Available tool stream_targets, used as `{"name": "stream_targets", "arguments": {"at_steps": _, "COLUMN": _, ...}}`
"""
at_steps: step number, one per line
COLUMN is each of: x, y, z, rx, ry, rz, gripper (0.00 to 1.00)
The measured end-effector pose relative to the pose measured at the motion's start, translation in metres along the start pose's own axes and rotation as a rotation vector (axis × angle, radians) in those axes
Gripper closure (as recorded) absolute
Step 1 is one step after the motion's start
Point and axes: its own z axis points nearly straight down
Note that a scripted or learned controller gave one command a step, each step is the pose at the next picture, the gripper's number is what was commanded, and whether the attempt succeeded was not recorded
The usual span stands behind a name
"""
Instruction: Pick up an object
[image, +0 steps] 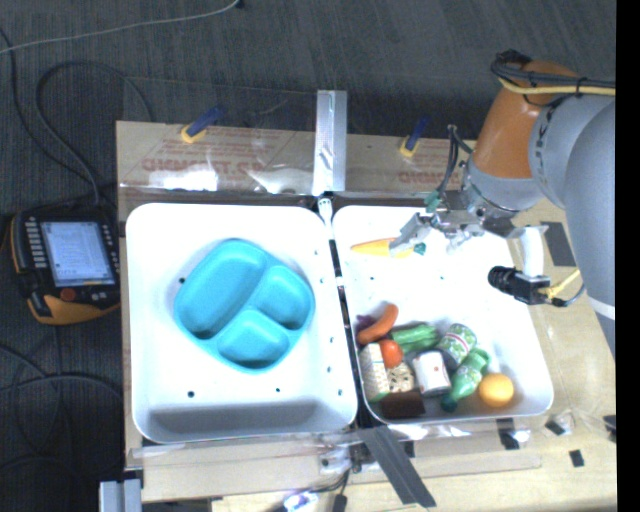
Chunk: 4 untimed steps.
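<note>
My gripper hangs over the far end of the right bin, tilted toward the left. A yellow-orange carrot-like piece lies on the bin floor right at the gripper's left tip, touching or nearly touching it; I cannot tell whether it is gripped. Toward the bin's near end sits a pile: a red sausage, a green packet, a green-and-white can, a white box with red, a waffle-like block and an orange ball.
The left bin holds a blue divided tray. A black fitting juts from the arm over the right bin's right wall. A teach pendant lies off the bench at the left.
</note>
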Motion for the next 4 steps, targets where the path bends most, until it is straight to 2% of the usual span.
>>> {"name": "stream_targets", "arguments": {"at_steps": 1, "x": -0.04, "y": 0.004, "z": 0.044, "rx": 0.002, "ry": -0.002, "rz": -0.046, "gripper": 0.0}}
{"name": "stream_targets", "arguments": {"at_steps": 2, "x": -0.03, "y": 0.023, "z": -0.083, "rx": -0.001, "ry": -0.002, "rz": -0.008, "gripper": 0.0}}
{"name": "stream_targets", "arguments": {"at_steps": 3, "x": 0.018, "y": 0.015, "z": -0.012, "rx": 0.001, "ry": 0.001, "rz": -0.179, "gripper": 0.0}}
{"name": "stream_targets", "arguments": {"at_steps": 4, "x": -0.006, "y": 0.033, "z": 0.079, "rx": -0.001, "ry": 0.0, "rz": -0.05, "gripper": 0.0}}
